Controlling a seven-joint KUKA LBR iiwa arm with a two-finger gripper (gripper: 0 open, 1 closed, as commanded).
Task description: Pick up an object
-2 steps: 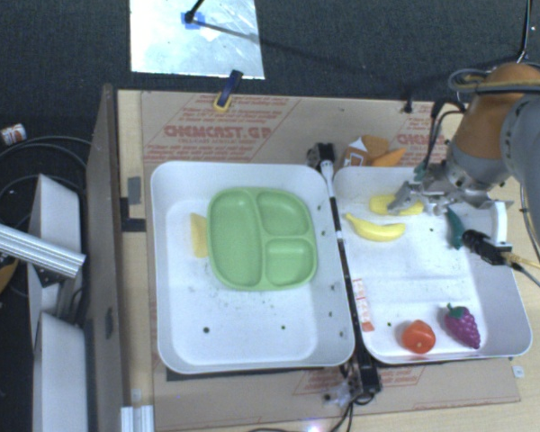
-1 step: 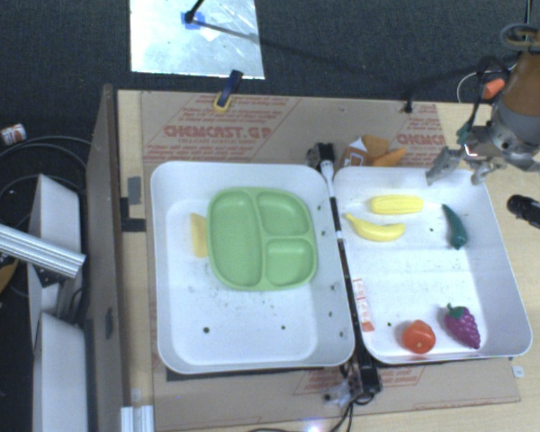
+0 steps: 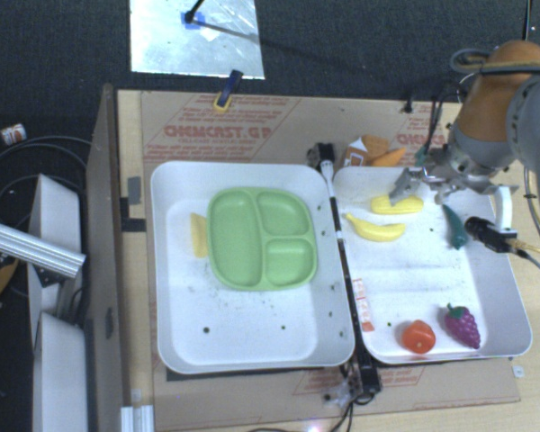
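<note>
Over the right bin's [image 3: 495,282] far edge hung the gripper [image 3: 429,184], fingers spread wide and holding nothing. Just beneath it lay two bananas [image 3: 385,218]; a tomato [image 3: 418,337] and grapes [image 3: 463,325] sat by the near edge.

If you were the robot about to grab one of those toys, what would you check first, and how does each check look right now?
1. Claw over the right bin: ok.
2. A toy close under it: ok, the upper yellow piece lies just beside the claw.
3. Toy already between the fingers: cannot tell.
4. Room around the target: not ok, the banana lies close below it.
5. Other toys out of the way: ok, the tomato and the grapes lie at the near edge.
</note>
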